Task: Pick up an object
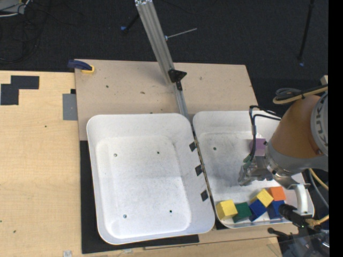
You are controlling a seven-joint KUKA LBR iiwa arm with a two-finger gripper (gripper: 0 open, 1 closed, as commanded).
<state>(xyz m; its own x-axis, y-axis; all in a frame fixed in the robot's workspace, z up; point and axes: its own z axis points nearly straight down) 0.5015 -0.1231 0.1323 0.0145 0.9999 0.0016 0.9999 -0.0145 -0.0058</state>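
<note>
The arm's (300,135) casing shows the letters "UK" at the frame's edge. The pincer (247,176) hangs in the right bin (225,138); whether it is spread cannot be told. Coloured blocks (252,205) lie just beside it, toward the bin's near rim.

I see two white bins, the left one (142,178) and the right one (225,143), both lightly speckled grey. The surface (37,170) is pale wood, with a browner board (161,87) behind the bins. In the right bin's near corner lie blocks: a yellow one (227,208), a green one (242,212), a second yellow one (264,197), an orange one (277,193) and a blue one (257,210). A purple block (260,145) sits by the arm (300,133), which is orange-brown above grey. A silver rail (158,42) slants over a black backdrop.
</note>
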